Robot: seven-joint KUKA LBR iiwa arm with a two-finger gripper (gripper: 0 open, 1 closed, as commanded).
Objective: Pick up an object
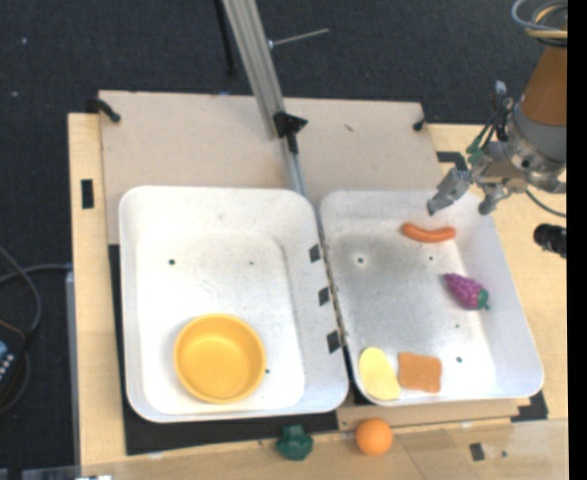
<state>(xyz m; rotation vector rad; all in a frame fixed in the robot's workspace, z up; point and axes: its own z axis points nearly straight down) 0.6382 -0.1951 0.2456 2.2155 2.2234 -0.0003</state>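
Note:
In the right bin (493,363) lie an orange sausage (428,233) near the back, a purple bunch of grapes (465,290) on the right, a pale yellow piece (377,373) and an orange block (420,372) at the front. My gripper (466,197) hovers over the bin's back right corner, just above and right of the sausage. Its two fingers stand spread apart with nothing between them.
A yellow bowl (219,357) sits at the front of the left bin (153,218). An orange ball (373,436) and a green piece (294,443) lie on the bench in front of the bins. A slanted metal rail (258,58) rises behind them.

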